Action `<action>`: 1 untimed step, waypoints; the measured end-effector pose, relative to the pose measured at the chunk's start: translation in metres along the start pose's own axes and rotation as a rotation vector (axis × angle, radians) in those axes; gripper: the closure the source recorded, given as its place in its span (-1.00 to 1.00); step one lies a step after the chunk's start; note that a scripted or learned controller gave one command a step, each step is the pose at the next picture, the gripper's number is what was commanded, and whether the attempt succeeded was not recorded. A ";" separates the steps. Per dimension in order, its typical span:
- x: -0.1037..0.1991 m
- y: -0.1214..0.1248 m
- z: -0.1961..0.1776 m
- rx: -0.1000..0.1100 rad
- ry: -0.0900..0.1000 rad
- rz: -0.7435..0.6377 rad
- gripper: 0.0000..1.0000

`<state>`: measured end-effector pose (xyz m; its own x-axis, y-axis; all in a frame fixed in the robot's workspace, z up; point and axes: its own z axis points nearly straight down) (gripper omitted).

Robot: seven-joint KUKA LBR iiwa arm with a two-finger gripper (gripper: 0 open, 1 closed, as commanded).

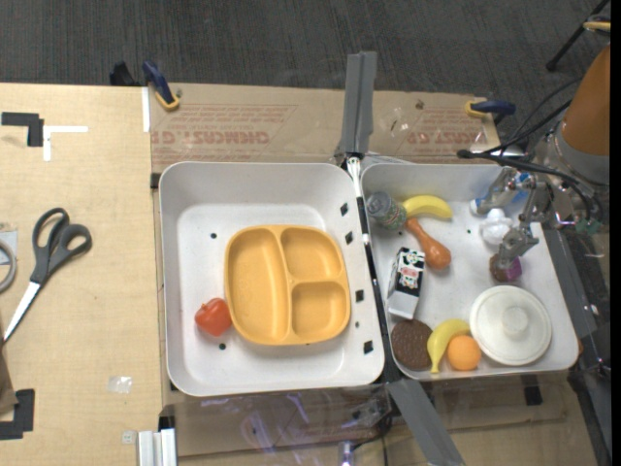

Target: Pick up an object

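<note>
While tool grip cannot be told, right bin holds bananas, left bin yellow tray.

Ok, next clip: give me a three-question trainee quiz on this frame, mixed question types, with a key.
1. True or false: the yellow divided plate lies in the right bin.
2. Which thing lies beside that plate in the left bin? A) red tomato B) scissors C) orange
3. Fill in: the gripper hangs over the ___ bin.

Key: 1 false, it lies in the left bin. 2 A, the red tomato. 3 right.
</note>
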<state>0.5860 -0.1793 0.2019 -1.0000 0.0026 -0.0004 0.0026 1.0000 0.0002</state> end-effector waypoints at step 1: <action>0.002 0.088 0.110 0.001 -0.002 0.079 -1.00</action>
<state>0.5841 -0.0915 0.0914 -0.9967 0.0815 -0.0022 0.0815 0.9967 -0.0004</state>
